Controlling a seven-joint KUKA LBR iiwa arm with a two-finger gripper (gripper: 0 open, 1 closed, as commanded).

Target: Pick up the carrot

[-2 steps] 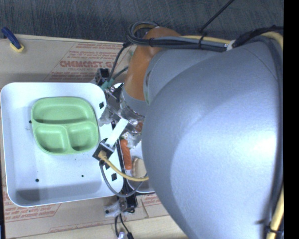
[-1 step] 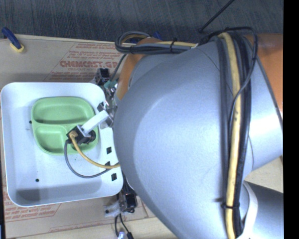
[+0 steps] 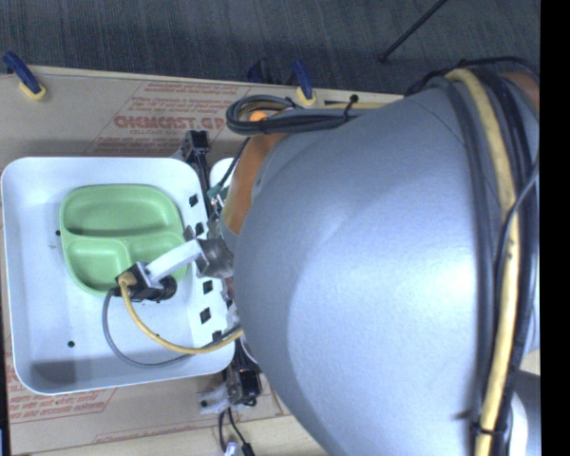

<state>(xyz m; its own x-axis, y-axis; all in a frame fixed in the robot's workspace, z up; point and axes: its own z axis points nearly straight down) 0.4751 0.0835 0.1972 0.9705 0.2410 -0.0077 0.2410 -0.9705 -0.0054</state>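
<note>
My grey arm [image 3: 380, 274] is the biggest thing here, covering the whole right side of the surface [image 3: 123, 112] from its far edge to its near edge, and my orange band [image 3: 239, 183] shows as a curved strip along its left flank. The surface is a brown board with red printing, bare along its far edge and at its near-left corner. On its left half sits a white bin [image 3: 19, 283], shallow with rounded corners, whose right rim runs under my arm. In the bin lies a pale green dish [image 3: 114, 212] with a ridge dividing it into a wide far part and a smaller near-left part; it sits flat toward the bin's far edge, about midway between the left and right rims. A black cable loop [image 3: 266, 112] lies at the surface's far edge, touching my arm, with a small orange patch [image 3: 256, 116] inside it that I cannot identify. One blue-and-yellow clamp [image 3: 24, 74] grips the far-left corner of the surface. Whether my fingers are apart or together I cannot tell, nor can I tell where the carrot lies.
</note>
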